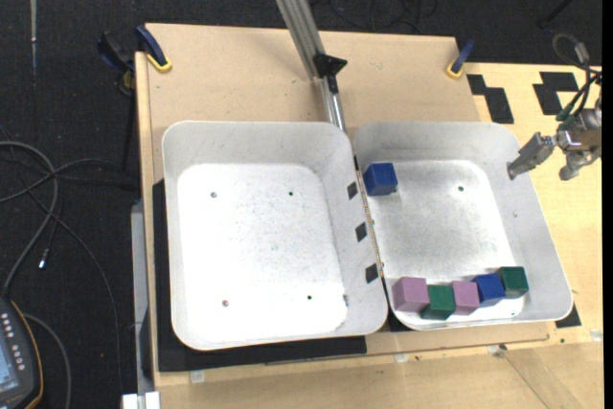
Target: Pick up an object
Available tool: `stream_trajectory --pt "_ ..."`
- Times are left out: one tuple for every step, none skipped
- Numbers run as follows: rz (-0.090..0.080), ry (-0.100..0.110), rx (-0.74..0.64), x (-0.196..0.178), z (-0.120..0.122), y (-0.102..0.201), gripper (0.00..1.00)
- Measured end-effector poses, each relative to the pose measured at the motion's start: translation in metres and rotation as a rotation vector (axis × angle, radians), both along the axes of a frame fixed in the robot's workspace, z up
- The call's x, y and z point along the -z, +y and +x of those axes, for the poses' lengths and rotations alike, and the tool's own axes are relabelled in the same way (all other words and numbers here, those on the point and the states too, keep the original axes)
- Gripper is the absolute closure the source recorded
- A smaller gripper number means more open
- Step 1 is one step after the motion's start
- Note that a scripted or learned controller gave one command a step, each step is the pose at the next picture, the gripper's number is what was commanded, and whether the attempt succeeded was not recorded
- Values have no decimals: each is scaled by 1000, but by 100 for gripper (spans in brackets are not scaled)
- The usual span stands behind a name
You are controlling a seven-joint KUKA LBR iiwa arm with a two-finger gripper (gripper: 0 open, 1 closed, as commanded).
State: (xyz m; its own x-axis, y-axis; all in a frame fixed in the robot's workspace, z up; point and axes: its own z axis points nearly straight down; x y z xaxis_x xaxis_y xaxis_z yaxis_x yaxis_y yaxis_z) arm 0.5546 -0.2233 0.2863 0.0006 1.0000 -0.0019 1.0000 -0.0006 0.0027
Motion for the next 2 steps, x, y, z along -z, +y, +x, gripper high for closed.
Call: stream_trajectory --pt "1 0 -8 3 16 38 0" --pt "5 10 -7 73 2 79 0"
